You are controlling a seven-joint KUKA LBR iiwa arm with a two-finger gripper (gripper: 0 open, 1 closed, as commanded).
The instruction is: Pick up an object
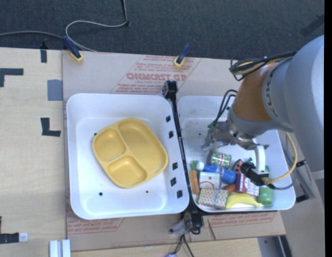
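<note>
Here, the arm [278,98] reaches down into the right bin [284,199], its gripper [222,138] low at about twelve o'clock of a small can [220,159] with a green and red label, possibly lying on its side; whether anything is grasped, I cannot tell.

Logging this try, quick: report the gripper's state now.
Gripper: cannot be told; it hangs low over the right bin, just above the small can.
</note>
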